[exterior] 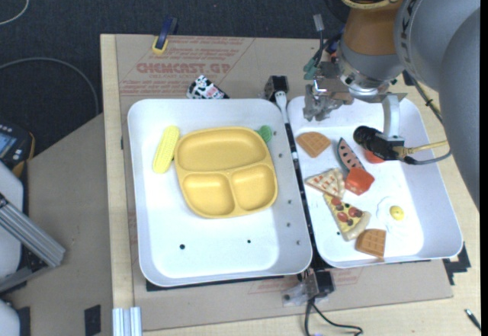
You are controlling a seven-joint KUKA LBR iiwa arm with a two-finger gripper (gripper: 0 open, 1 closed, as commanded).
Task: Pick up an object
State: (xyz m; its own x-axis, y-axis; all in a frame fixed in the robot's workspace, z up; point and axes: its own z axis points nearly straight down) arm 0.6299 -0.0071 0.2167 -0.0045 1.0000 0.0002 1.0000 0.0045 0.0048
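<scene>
Toy food is what the arm has to choose from, and nearly all of it lies in the right-hand bin [438,205], in the right half of the frame. Going from the left: the left bin [152,235] holds a yellow divided tray [225,171] with a corn cob [165,148] lying just beside its left edge and a small green piece [264,132] touching its upper right corner. Across the divide, a brown cookie [313,144] sits at the upper left of the right bin, a pizza slice [325,181] below it, then a second pizza slice [347,214] and a waffle square [371,242] near the lower rim. A watermelon wedge [347,153] leans against a red block [360,180], and a fried egg [393,213] lies further right.

These look like light, hard plastic pieces, stiff and a bit slick. I'd say the flat ones want gripping across their narrow edges, while the red block offers the squarest sides.

The gripper [318,112] hangs at the top edge of the right bin, just above the cookie and touching nothing I can make out. Its fingers blur into the wrist hardware from here, so I cannot tell whether they are spread or pressed together.
</scene>
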